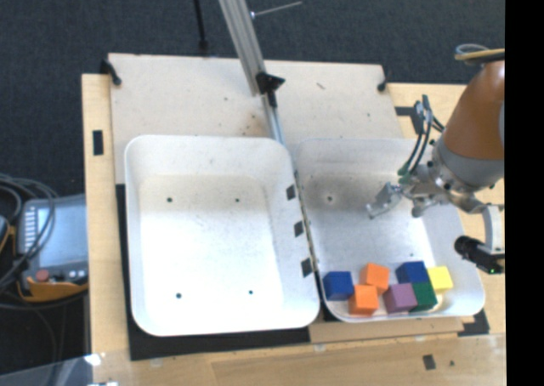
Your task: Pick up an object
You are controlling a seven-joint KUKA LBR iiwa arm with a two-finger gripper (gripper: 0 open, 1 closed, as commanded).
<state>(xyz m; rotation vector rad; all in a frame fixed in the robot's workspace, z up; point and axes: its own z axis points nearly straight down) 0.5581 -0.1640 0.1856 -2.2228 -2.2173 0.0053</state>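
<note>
Nothing is picked up yet, as far as the view shows. The blocks all lie in the right bin [357,163], bunched at its near edge: a blue block [338,284], two orange blocks [376,275] and [365,298], a purple block [399,297], a green block [424,295], a second blue block [412,272] and a yellow block [440,278], most of them touching a neighbour. The left bin [144,172] sits just beside it.

What is left is the whole job, I judge: choose a block, come down over it, close on it and lift.

The arm [476,125] reaches in from the right, its orange band above the wrist, leaning over the right bin's far half. The gripper [384,200] points leftward and down over bare bin floor, well apart from the blocks, which lie nearer the camera. No block is between the jaws; whether they stand apart or closed I cannot tell, since the tip is small and blurred against the white floor
</note>
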